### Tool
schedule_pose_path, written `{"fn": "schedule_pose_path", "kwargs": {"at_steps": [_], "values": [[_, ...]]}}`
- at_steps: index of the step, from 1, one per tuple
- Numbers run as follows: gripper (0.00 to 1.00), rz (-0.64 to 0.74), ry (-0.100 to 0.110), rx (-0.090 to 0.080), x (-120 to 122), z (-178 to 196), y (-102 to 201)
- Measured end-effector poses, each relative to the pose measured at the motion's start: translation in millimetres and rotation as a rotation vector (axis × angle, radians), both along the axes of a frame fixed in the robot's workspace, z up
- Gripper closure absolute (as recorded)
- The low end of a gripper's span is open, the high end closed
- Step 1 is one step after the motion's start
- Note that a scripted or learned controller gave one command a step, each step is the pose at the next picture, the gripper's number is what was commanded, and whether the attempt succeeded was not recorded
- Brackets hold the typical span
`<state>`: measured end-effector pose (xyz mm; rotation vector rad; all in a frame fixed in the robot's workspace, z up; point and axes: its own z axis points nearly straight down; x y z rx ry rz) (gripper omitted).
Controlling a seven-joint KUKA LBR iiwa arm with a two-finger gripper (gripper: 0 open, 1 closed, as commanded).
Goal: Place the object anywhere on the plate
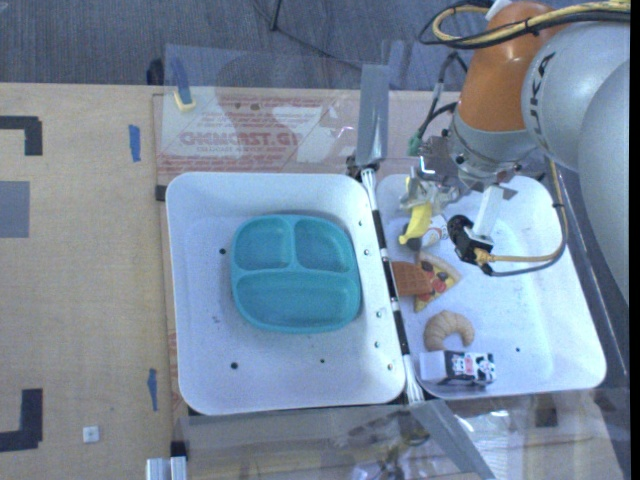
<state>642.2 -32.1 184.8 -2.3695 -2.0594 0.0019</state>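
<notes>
Grey KUKA arm [585, 78], orange wrist band [500, 63], yellow and black cables [520, 260], metal end effector [432, 190]

1. The worktop [80, 298] is pale wood-coloured board, taking up the left and middle of the frame.
2. Two shallow white bins rest on it side by side: the left bin [195, 268] mid-frame, the right bin [560, 318] touching it at right.
3. Black tape corners [25, 133] and blue tape strips [134, 142] sit at the left.
4. A clear printed sheet [250, 133] lies above the left bin.
</notes>
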Motion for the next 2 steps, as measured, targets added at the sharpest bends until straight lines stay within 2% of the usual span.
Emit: {"fn": "schedule_pose_path", "kwargs": {"at_steps": [1,2], "values": [[1.00,-0.133,0.002,0.000,-32.3,-0.4,69.4],[0.00,-0.134,0.001,0.000,-32.2,-0.4,69.1]]}}
